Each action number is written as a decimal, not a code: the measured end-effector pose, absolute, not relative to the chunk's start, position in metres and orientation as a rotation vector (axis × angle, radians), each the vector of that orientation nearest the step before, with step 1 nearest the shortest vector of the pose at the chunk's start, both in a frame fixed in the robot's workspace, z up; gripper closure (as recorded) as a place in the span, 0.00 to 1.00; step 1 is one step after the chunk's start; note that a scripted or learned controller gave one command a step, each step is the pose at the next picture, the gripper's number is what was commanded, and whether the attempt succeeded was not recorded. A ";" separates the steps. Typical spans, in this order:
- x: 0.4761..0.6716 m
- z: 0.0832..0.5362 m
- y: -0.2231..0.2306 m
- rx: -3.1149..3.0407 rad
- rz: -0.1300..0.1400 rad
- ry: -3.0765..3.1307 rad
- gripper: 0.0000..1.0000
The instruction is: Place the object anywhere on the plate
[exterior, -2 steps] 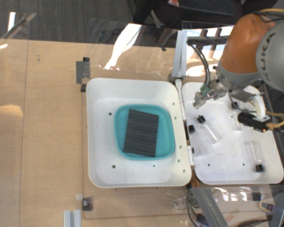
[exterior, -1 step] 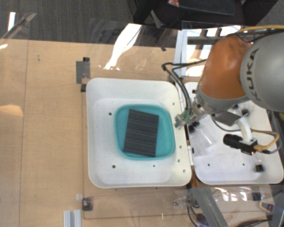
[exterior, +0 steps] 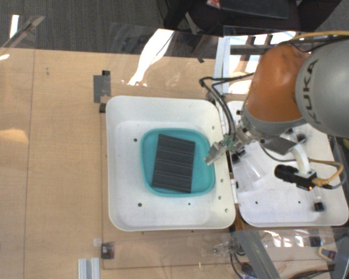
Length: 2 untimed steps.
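We see the dark ribbed rectangular block [exterior: 174, 163] lying on the teal square plate [exterior: 148, 156] — gripper [exterior: 220, 151] just right of it, jaw state unclear.

A teal plate [exterior: 206, 182] carries a dark grey, ridge-striped object [exterior: 173, 163]. Both bins [exterior: 163, 112] are white. The tabletop [exterior: 46, 156] is pale tan wood.

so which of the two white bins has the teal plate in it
The left bin. It holds the teal plate, and a dark ribbed block lies on that plate. The right bin sits under the arm.
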<state>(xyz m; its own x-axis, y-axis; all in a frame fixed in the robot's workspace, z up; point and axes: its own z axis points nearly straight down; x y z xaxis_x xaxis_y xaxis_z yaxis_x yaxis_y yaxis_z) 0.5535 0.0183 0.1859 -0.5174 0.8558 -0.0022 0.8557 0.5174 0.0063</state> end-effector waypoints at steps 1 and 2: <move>0.554 0.186 0.018 1.541 0.007 2.732 0.00; 0.554 0.214 0.061 1.561 0.009 2.719 0.00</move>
